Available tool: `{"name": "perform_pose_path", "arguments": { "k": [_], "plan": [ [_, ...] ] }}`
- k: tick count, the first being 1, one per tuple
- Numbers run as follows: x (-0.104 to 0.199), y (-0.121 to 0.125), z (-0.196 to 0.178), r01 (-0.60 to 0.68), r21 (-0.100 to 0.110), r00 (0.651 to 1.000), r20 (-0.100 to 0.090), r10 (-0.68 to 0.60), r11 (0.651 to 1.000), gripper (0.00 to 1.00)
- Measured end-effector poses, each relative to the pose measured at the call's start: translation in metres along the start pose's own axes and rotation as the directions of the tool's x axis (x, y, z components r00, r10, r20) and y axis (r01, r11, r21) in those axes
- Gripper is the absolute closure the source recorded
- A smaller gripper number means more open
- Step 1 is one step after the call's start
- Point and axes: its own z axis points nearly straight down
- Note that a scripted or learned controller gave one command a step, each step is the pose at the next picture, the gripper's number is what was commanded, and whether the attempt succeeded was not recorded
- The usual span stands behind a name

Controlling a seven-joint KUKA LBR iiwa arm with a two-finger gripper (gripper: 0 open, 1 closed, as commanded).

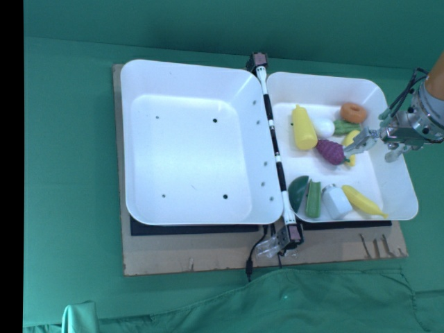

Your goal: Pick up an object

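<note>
Toys crowd the right bin (pixel 395 179): yellow squash (pixel 303 128), purple eggplant (pixel 331 151), orange ring (pixel 354 112), banana (pixel 363 200). Gripper (pixel 363 141) hovers beside the eggplant, fingers spread.

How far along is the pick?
Done: the hand has reached into the right bin, tips beside the purple item. In hand: nothing seen gripped; the fingers' state is unclear. Left: grasp and lift. The yellow squash, orange ring and banana lie in the bin.
</note>
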Motion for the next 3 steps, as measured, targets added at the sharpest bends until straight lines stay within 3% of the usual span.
{"name": "perform_pose_path", "arguments": {
  "k": [1,2,3],
  "plan": [
    [-0.011,-0.005,-0.012,0.001,-0.004,1.0,0.001,-0.001,1.0,0.0],
    [-0.011,-0.005,-0.024,-0.002,-0.01,1.0,0.004,0.002,1.0,1.0],
    [0.035,0.061,0.011,0.007,-0.002,1.0,0.0,-0.007,1.0,1.0]
  ]
}}
